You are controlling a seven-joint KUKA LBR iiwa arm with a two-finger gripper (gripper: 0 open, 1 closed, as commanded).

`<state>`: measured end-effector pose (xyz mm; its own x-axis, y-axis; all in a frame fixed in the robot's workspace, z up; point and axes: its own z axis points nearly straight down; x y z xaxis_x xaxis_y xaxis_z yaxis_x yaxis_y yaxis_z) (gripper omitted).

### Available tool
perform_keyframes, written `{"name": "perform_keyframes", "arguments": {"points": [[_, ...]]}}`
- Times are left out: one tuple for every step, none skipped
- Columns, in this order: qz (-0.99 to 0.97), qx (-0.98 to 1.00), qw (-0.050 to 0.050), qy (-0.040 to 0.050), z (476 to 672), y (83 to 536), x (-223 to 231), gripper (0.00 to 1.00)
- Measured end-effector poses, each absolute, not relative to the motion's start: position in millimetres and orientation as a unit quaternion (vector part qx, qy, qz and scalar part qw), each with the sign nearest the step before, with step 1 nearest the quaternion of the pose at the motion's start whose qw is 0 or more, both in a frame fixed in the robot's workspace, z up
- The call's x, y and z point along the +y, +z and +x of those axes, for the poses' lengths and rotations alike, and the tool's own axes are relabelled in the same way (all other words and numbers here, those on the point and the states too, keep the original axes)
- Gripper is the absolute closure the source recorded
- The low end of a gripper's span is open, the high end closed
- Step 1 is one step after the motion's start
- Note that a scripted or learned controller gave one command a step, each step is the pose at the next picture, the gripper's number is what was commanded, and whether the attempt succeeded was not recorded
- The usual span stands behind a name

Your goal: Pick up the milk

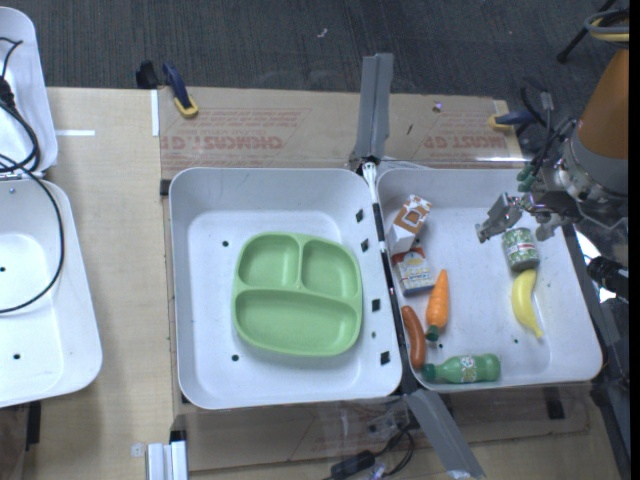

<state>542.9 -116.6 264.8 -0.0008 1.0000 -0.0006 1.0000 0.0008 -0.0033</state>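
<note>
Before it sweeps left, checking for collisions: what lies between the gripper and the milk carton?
In the camera view, bare white bin floor separates the gripper from the white-and-orange milk carton.

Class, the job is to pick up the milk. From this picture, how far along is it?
Done: nothing yet; the milk carton lies in the right bin, near its left wall. In hand: the gripper hangs over that bin's far right side, above a green-labelled can. Left: cross to the carton, grasp it, lift it.
</note>
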Motion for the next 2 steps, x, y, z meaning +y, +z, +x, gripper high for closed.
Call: {"name": "perform_keyframes", "arguments": {"points": [[-0.765,-0.644,0.0,0.0013,541.1,277.7,-130.3,0.0],[-0.768,-0.64,0.001,0.0015,593.5,135.2,-96.0,0.0]]}}
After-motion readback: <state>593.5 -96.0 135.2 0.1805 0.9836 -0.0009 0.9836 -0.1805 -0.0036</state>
